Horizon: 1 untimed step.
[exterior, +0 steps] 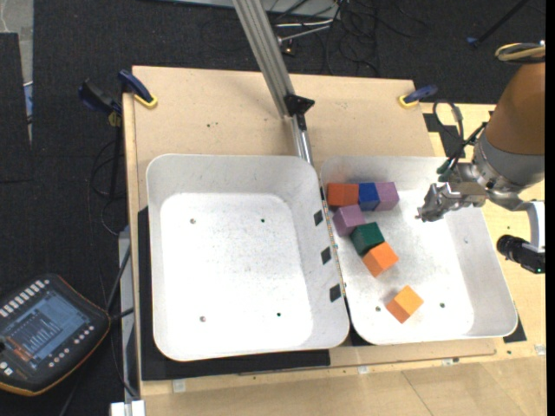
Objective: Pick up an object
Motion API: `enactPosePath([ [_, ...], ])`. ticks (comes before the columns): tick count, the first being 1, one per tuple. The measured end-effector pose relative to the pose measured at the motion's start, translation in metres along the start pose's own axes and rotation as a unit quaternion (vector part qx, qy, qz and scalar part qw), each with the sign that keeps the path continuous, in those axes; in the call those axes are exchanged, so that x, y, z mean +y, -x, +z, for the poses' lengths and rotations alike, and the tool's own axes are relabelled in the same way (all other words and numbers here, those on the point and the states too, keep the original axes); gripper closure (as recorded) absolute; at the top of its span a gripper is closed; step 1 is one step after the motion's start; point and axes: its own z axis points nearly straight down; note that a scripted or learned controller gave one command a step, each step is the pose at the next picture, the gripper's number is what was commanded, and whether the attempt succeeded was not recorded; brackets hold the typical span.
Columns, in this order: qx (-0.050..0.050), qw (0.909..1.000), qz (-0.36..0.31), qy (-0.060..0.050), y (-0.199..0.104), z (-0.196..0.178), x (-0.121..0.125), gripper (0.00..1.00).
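Blocks (364, 219), cubic, in smooth bin (486, 267)

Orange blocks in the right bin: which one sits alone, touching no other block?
The orange block nearest the front rim; the other two orange ones touch neighbours in the cluster.

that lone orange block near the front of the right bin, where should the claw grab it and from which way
Probably straight down from above, closing on two opposite side faces of the lone orange block. It sits turned diagonal to the right bin walls, so the claw should rotate to match. Nothing touches it, leaving room for fingers.
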Motion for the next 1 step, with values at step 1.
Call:
enactPosePath([
  [1, 0.001, 1.0, -0.004, 0.0, -0.0568, 0.005, 0.0069, 1.0],
])
